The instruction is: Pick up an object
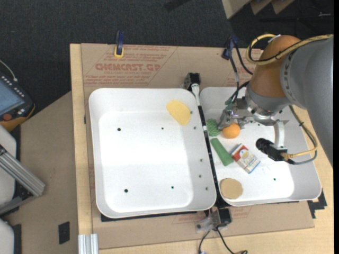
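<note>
The gripper (232,121) is lowered at the orange ball (230,131), toward three o'clock, perhaps to grab it; whether the claw is open cannot be told.

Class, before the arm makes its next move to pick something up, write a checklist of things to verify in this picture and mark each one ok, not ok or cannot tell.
1. Claw is over the right bin, where most objects lie: ok.
2. Orange ball lies right under the claw, within easy reach: ok.
3. Ball has free room around it: not ok; a small green piece lies close on its left.
4. Claw already holds an object: cannot tell; the wrist hides the tips.
5. Green block and red-and-white box lie apart from the ball: ok.
6. Yellow object in the left bin is out of the arm's way: ok.
</note>
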Available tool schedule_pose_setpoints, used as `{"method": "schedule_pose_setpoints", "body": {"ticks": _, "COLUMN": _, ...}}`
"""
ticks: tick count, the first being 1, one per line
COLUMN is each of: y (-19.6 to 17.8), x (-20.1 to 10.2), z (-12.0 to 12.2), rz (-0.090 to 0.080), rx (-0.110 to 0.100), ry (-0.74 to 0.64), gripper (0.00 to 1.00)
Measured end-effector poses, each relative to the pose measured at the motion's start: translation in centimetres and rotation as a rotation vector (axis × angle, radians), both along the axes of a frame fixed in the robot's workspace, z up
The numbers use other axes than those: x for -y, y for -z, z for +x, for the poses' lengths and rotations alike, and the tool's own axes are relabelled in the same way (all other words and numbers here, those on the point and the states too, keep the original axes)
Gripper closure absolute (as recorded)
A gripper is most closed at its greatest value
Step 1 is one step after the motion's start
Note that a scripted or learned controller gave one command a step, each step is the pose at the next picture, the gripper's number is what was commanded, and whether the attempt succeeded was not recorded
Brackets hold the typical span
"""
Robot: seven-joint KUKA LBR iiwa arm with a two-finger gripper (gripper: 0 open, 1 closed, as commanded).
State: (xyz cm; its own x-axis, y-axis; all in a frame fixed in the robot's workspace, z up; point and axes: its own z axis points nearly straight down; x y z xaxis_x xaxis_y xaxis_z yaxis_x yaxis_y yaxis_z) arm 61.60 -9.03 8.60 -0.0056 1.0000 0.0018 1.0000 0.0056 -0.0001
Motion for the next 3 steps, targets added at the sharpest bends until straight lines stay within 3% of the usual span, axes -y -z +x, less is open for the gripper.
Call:
{"method": "schedule_pose_setpoints", "body": {"ticks": 1, "y": 0.0, "x": 0.8, "z": 0.7, "rz": -0.003, "rx": 0.004, "ry": 0.005, "gripper": 1.0}}
{"method": "schedule_pose_setpoints", "body": {"ticks": 2, "y": -10.5, "x": -4.7, "z": -4.5, "rz": 0.001, "rx": 0.005, "ry": 0.001, "gripper": 1.0}}
{"method": "schedule_pose_setpoints", "body": {"ticks": 3, "y": -12.8, "x": -10.6, "z": -12.7, "rz": 0.002, "rx": -0.006, "ry": 0.0, "gripper": 1.0}}
